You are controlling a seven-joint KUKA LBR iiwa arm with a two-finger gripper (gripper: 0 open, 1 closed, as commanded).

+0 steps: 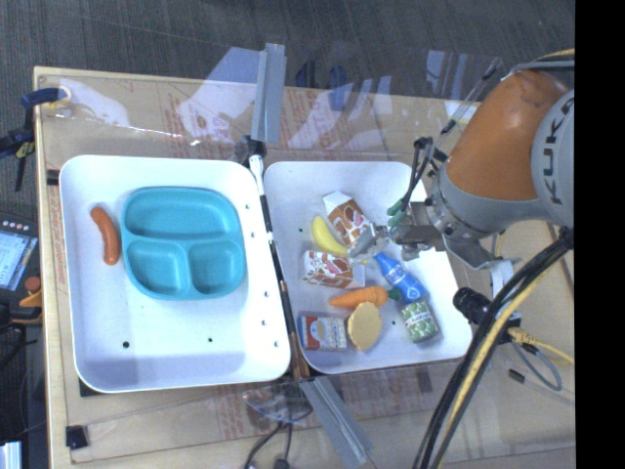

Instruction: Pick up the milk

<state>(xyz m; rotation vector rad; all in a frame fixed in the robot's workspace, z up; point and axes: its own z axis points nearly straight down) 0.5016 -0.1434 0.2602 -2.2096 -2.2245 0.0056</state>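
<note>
The jaws (369,242) hang low over the right bin (293,203), just right of the milk carton (346,220) that lies tilted in the bin's far half; whether they are wide or narrow I cannot tell. A banana (326,234) touches the carton's left side. Nearer lie a snack packet (327,269), a carrot (359,297), a blue bottle (398,276) and a green can (420,320). The left bin (78,262) holds a blue divided plate (184,239) and a sausage (106,234).
</note>
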